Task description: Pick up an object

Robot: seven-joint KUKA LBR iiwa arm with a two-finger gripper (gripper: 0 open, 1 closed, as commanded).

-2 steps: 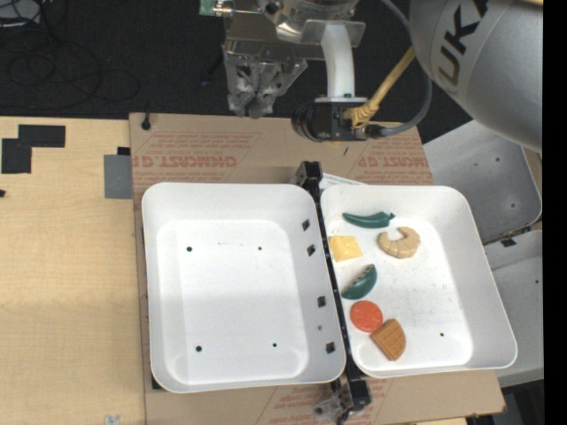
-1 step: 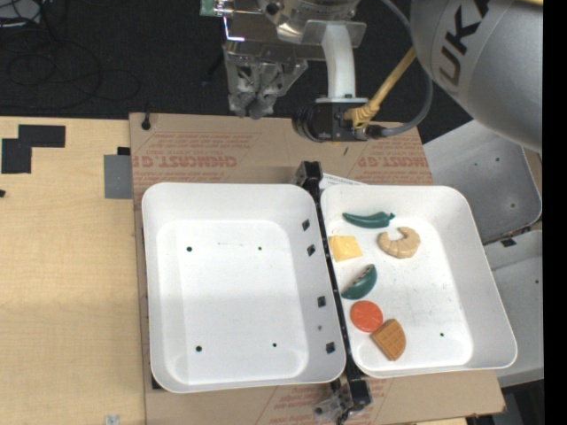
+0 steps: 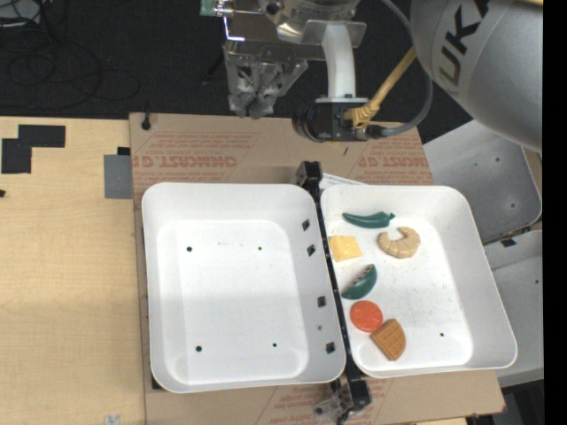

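My gripper (image 3: 255,103) hangs high above the back edge of the left bin (image 3: 168,237), its fingers close together with nothing between them. The right bin (image 3: 478,308) holds several small items. A green chili pepper (image 3: 368,219) lies near its back. A tan croissant (image 3: 400,242) sits beside it. A yellow cheese square (image 3: 345,249) rests by the divider. A dark teal leaf-like piece (image 3: 361,282), a red tomato disc (image 3: 366,315) and an orange-brown wedge (image 3: 389,339) lie toward the front. The gripper is far from all of them.
Both bins sit on a cardboard sheet (image 3: 221,153) over a wooden bench (image 3: 62,282). A black clip strip (image 3: 321,264) joins the bins. The grey arm body (image 3: 483,42) fills the upper right. Cables (image 3: 390,78) hang behind the gripper.
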